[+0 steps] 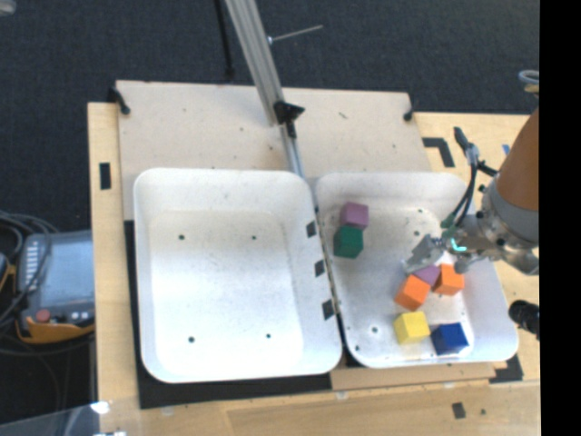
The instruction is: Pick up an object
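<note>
Right now your gripper (pixel 442 260) sits low in the right bin (pixel 381 348), toward the centre-right of the frame, with the arm (pixel 519 184) coming in from the right edge and its orange band showing above the wrist. You cannot tell from this angle whether the claw is released or clenched; the metal parts blur together over the blocks.

Just under the gripper lies a small purple block (pixel 425 276), partly hidden by it. Whether it is touching the claw you cannot tell. Touching or nearly touching that block are two orange blocks: one (pixel 414 291) just below it, the other (pixel 449 280) to its right. Lower in the frame, near the bin's bottom rim, a yellow block (pixel 411 326) and a blue block (pixel 449 337) sit side by side.

Well apart from that cluster, near the bin's left wall, you have a pink block (pixel 355 214) with a green block (pixel 348 241) just below it, close together.

The left bin (pixel 145 234) fills the centre-left of the frame. A metal rail (pixel 256 48) slants down from the top edge to the gap between the bins. A grey box (pixel 64 271) with cables sits at the far left edge.
</note>
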Available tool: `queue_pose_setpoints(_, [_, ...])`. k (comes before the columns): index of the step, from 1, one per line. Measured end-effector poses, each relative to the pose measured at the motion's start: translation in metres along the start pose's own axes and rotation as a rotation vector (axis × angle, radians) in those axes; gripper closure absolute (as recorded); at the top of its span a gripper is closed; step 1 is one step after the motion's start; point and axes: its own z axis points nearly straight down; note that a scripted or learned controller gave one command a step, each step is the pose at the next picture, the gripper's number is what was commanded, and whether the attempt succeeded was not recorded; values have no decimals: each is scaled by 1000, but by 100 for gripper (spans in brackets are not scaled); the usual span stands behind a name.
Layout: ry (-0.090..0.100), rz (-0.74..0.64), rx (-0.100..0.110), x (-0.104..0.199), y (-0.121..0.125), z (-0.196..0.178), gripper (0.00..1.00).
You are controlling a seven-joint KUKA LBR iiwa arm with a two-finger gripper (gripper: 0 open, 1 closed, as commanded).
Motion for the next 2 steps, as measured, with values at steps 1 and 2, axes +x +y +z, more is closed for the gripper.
queue_pose_setpoints(1, [-1,4,-5,0,1,-2,0])
queue_pose_setpoints(2, [0,4,3,-1,-6,59,0])
